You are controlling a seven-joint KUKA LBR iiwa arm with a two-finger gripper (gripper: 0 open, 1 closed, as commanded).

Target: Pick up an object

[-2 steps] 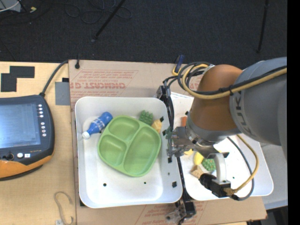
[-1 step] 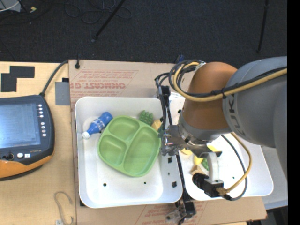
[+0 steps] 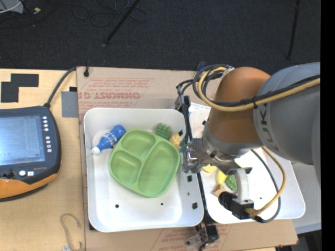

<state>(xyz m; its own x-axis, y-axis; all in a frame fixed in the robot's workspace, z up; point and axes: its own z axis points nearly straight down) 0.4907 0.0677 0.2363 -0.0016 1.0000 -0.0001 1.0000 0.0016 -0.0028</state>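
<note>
Faintly, mirrored red lettering on cardboard [image 3: 112, 94], seemingly "CHEMCAST".

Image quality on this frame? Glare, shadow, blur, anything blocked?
Camera view: even lighting, sharp across the left bin; green divided plate and blue bottle crisp, soft shadows only. Mild sheen on the arm's orange band. The arm covers much of the right bin; background floor is dark.

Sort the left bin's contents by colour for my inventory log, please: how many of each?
Green: 2, divided plate and small studded piece
Blue and white: 1, bottle
Yellow: 1, partly hidden piece
Total: 4
</note>
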